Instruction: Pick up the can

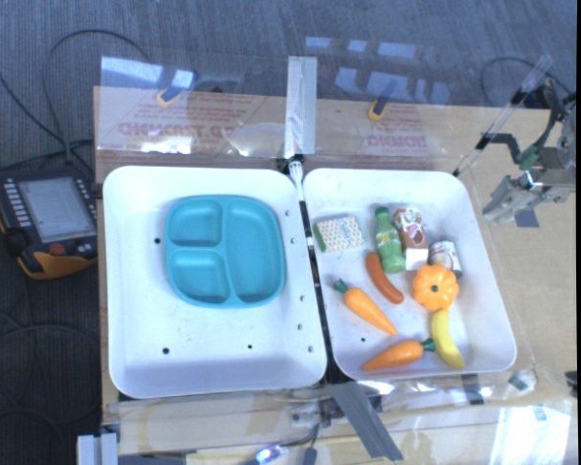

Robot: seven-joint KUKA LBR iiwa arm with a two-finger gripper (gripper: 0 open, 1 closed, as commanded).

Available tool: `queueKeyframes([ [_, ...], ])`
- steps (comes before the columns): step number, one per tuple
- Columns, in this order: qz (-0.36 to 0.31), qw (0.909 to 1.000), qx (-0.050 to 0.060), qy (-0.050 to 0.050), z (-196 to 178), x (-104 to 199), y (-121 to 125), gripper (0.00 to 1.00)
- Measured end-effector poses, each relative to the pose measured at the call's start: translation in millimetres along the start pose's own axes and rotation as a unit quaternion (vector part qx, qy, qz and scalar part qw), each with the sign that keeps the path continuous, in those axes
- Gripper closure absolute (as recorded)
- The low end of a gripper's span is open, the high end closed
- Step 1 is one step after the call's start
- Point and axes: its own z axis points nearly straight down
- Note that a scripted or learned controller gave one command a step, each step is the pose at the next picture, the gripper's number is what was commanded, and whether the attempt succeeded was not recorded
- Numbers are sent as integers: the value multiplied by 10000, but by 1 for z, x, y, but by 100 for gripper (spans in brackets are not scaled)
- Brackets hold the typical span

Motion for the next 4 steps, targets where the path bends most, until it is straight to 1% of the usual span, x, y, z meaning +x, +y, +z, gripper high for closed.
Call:
queueKeyframes([
  [2, -13, 10000, 25, -2, -15, 1, 2, 100],
  [3, -810, 9967, -63, -21, -28, -8, 29, 100],
  [4, -817, 9966, -55, -27, -36, -7, 31, 100],
])
